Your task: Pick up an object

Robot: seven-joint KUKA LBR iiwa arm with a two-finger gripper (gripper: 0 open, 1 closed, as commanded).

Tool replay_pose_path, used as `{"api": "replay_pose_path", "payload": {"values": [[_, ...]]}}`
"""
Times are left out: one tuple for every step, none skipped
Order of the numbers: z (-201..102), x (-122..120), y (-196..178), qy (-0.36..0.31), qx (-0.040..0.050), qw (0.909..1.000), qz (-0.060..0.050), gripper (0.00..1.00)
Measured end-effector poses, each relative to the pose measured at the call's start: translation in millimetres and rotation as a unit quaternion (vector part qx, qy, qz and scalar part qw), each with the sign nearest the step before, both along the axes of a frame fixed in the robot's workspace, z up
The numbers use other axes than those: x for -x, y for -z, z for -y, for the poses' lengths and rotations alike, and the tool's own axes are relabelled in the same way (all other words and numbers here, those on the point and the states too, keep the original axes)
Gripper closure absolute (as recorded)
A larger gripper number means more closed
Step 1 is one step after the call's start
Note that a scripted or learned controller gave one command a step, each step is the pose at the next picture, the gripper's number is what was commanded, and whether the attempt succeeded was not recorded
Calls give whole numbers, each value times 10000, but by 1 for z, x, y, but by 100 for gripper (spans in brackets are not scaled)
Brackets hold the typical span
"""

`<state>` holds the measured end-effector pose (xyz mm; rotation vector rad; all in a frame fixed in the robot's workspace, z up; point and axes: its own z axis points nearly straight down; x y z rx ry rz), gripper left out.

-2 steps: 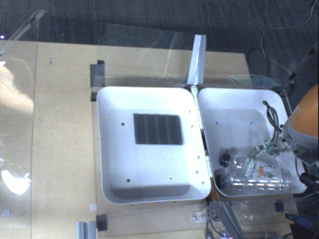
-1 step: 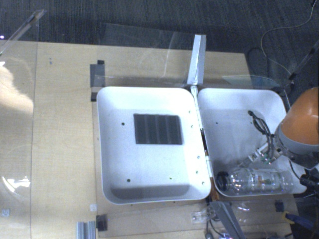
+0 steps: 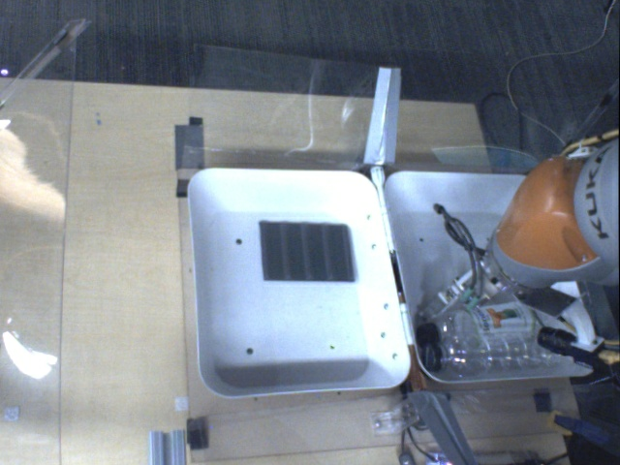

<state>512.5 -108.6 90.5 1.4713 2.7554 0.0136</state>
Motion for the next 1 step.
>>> {"api": "replay_pose_path", "payload": {"values": [[-21, -21, 0, 593, -12, 9982, -12, 0]]}}
